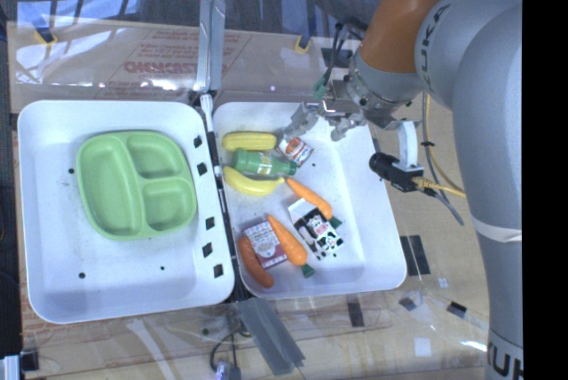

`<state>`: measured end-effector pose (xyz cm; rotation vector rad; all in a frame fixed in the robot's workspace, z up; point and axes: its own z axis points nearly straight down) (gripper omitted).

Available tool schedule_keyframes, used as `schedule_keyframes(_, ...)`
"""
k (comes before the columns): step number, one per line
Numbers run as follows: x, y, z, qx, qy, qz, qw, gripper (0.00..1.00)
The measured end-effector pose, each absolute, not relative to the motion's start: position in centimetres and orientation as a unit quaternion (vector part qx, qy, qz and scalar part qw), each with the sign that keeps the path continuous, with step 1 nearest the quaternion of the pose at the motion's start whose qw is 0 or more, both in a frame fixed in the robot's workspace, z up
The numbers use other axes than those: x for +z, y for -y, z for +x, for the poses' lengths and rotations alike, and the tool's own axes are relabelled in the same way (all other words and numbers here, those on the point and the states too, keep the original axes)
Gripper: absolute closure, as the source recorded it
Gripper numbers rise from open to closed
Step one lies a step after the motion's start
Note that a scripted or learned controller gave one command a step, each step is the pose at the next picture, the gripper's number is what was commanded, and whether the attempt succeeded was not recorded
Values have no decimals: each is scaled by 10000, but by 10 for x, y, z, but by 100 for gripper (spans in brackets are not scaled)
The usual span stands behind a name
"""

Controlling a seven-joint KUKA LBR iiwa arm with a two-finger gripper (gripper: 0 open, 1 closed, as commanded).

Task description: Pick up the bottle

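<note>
Bottle [263,163] not yet picked: green, lay on side in right bin [377,232], between corn cob [249,141] and banana [251,183]. Gripper [321,122] hovered near bin's far edge, fingers spread, holding nothing. Small packet [296,150] touched bottle's cap end; carrot [310,197] near. Crowding likely hindered clean grasp. Green tray [136,184] in left bin.

2 bins [373,218], 1 plate [135,183], 1 bottle [263,163], 2 bananas [250,141], 2 carrots [309,197]
</note>
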<state>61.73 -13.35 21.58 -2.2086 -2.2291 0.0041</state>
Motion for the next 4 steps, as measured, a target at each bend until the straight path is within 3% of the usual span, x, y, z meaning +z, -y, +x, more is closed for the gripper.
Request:
schedule_keyframes(1,92,181,581,11,7046,-7096,13,0)
schedule_keyframes(2,92,201,656,27,7623,-6472,45,0)
schedule_keyframes(3,99,202,653,73,7635,-6457,95,100)
schedule_keyframes(4,139,164,656,16,7750,-6320,27,100)
